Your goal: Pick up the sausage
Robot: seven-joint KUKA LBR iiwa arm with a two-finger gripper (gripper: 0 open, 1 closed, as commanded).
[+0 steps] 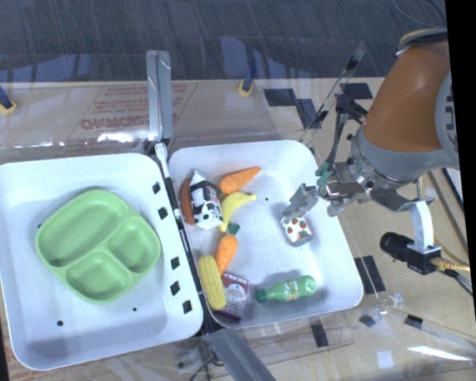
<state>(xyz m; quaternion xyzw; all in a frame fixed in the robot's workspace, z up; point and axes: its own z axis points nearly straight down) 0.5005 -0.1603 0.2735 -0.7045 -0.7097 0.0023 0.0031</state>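
Camera view: the sausage (186,202) lies against the right bin's (340,289) left wall, well left of the hand (299,202), tucked behind a milk carton (208,205). The hand hovers released beside a small strawberry carton (298,229).

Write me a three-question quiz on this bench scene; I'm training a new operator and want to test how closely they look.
1. True or false: the green divided plate lies in the same bin as the corn cob.
2. Which lies nearest the gripper? A) the green bottle B) the small white carton with red spots C) the sausage
3. Fill in: the sausage lies against the right bin's ____ wall, beside the cow-patterned carton.

Key: 1 false, the plate is in the left bin and the corn in the right bin; 2 B; 3 left.
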